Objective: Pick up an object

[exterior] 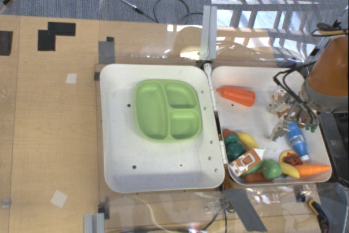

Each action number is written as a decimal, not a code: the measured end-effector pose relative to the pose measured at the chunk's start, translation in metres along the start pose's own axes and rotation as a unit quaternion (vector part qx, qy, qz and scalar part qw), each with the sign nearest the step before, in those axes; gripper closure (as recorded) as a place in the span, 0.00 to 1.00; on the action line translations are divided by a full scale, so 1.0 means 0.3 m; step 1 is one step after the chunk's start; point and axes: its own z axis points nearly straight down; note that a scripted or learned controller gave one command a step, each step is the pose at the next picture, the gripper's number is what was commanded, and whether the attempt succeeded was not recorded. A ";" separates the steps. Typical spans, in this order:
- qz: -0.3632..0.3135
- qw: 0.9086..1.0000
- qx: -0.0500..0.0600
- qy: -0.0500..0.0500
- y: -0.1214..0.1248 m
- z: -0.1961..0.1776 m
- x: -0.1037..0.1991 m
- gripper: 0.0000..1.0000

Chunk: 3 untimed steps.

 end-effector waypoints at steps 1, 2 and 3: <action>-0.057 0.998 0.001 0.000 0.034 -0.001 -0.002 0.00; -0.080 0.997 0.000 -0.002 0.041 -0.002 0.046 0.00; -0.144 0.990 0.000 -0.001 0.035 -0.001 0.022 0.00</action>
